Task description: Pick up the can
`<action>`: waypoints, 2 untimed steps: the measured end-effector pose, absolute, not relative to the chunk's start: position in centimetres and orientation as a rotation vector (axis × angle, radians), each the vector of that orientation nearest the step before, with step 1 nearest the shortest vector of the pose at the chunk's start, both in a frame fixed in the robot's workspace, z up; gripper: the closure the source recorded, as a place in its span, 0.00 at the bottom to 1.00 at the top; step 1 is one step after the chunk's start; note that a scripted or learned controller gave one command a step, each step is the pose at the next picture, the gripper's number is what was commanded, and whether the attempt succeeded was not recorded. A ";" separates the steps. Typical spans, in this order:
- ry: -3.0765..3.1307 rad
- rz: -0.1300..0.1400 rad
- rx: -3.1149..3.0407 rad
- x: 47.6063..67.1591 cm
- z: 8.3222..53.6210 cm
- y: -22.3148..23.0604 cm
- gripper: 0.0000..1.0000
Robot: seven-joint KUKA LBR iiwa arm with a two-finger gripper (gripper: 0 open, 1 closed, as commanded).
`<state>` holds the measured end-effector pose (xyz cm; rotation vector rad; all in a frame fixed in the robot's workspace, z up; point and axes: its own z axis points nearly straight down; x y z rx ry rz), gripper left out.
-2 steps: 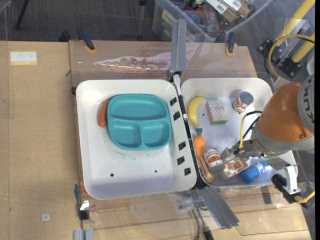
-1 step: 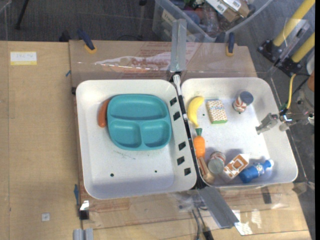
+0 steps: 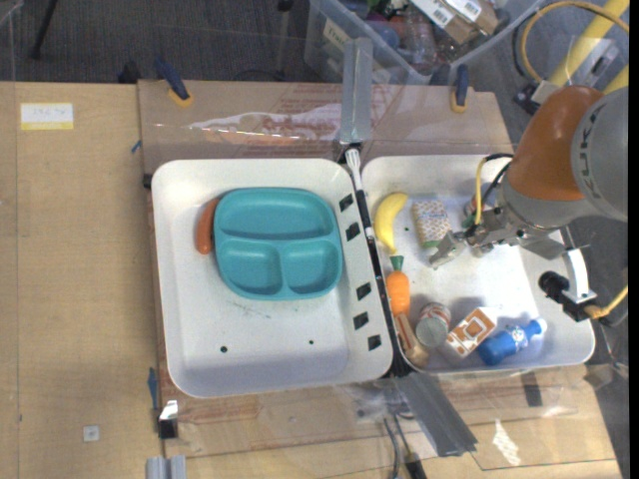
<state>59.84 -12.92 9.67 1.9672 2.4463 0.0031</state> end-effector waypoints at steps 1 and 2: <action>2.504 0.003 1.887 66.2 14.7 -20.0 0.00; 2.498 0.013 1.879 64.8 9.6 -13.1 0.00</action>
